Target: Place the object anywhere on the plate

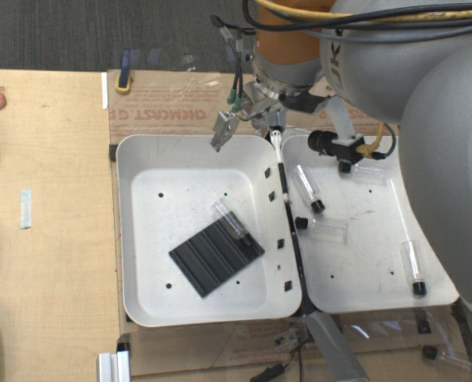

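Black plate point(216, 255) low in left bin point(140, 237), tube point(229, 219) on its corner — hand point(247, 126) over far rim, fingers apart.

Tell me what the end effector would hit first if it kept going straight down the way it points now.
Probably the left bin, near its back rim or the bare floor just inside it. The end effector hangs over that back edge, well short of the black plate and the tube on it. Depth is unclear from this slant.
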Robot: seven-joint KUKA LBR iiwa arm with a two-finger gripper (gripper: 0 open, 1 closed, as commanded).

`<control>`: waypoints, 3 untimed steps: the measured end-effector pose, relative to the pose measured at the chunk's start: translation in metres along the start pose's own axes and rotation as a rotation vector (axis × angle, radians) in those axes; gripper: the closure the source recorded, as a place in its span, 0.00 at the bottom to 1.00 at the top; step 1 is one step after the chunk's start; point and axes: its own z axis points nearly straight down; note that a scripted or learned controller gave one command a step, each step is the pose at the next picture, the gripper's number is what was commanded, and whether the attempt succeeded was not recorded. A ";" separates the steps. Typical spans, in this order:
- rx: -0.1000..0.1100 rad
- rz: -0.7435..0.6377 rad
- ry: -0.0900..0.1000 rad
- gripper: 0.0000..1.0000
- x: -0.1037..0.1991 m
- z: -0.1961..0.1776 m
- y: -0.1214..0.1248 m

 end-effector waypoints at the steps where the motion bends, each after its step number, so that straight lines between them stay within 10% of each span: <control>1: 0.000 0.000 0.000 0.00 0.000 0.000 0.000; 3: 0.000 0.000 0.000 0.00 0.000 0.000 0.000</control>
